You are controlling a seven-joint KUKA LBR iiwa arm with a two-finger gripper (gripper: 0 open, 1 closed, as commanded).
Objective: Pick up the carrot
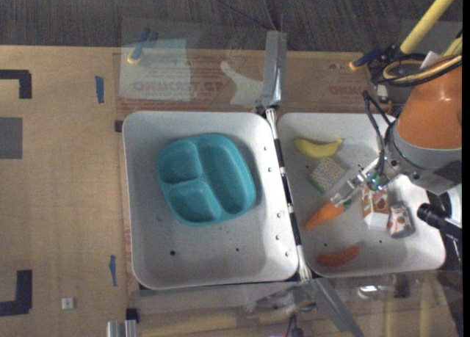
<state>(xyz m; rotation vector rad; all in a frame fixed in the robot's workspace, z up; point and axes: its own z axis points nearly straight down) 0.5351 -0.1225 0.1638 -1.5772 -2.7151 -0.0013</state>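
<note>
Wooden bench (59, 203) under two white bins: left bin (147, 255) holding a teal divided plate (207, 178); right bin (426, 251) holding banana (317, 147), sausage (338, 257), small cartons (400, 220). Carrot (325, 215) near centre of right bin, touching gripper (346, 196) tip. Finger spread impossible to tell.

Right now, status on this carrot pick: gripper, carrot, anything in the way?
Gripper low in right bin, at the carrot's green end. Carrot lying on bin floor, not lifted. Cracker packet and small cartons close alongside.
</note>
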